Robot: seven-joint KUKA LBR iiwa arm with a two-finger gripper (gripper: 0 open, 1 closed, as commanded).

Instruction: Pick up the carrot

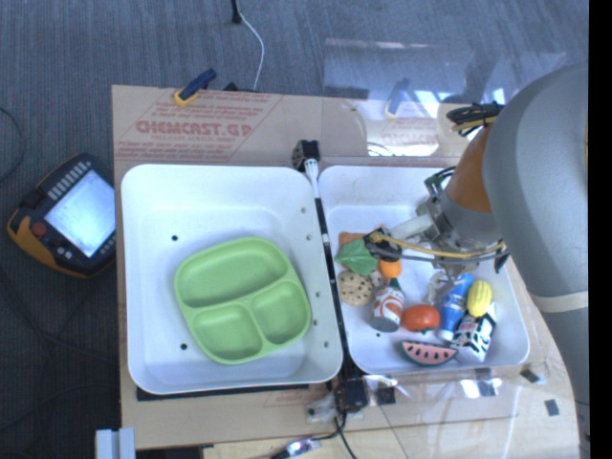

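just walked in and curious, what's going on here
A grey arm reaches over the right bin, its claw low among toy food. The carrot lies near that bin's left wall, above a cookie, not yet picked up. The left bin holds a green plate.

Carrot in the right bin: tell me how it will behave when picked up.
The carrot looks like a small moulded toy, so probably stiff and light. Its smooth, tapering body may slip or roll from a pinch. It lies by the bin wall with the cookie close beside it, so pushing it would likely jostle the cookie.
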